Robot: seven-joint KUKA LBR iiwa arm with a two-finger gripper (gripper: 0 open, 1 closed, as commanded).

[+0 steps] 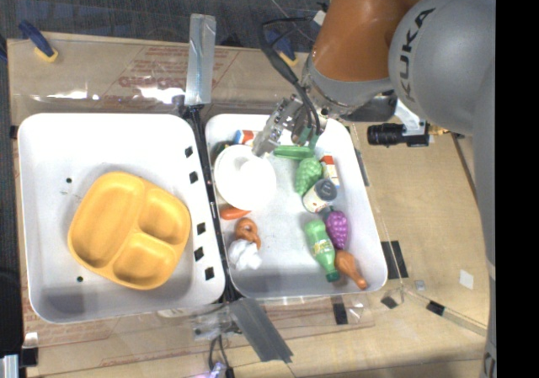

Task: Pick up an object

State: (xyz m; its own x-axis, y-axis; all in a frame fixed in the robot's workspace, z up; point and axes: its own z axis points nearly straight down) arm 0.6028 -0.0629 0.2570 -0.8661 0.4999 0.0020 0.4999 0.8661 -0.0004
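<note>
Gripper (271,137) near right bin (290,278) back edge, above white bowl (244,178); finger state unclear; bare floor front-centre

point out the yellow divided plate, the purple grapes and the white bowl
yellow divided plate (128,228): camera view, on the ridge between its compartments, left bin
purple grapes (338,228): camera view, middle of the bunch, right bin
white bowl (245,178): camera view, inside of the bowl, right bin

Yellow tray (128,229); white bowl (244,177); purple grapes (337,227); green bottle (321,247).
</note>
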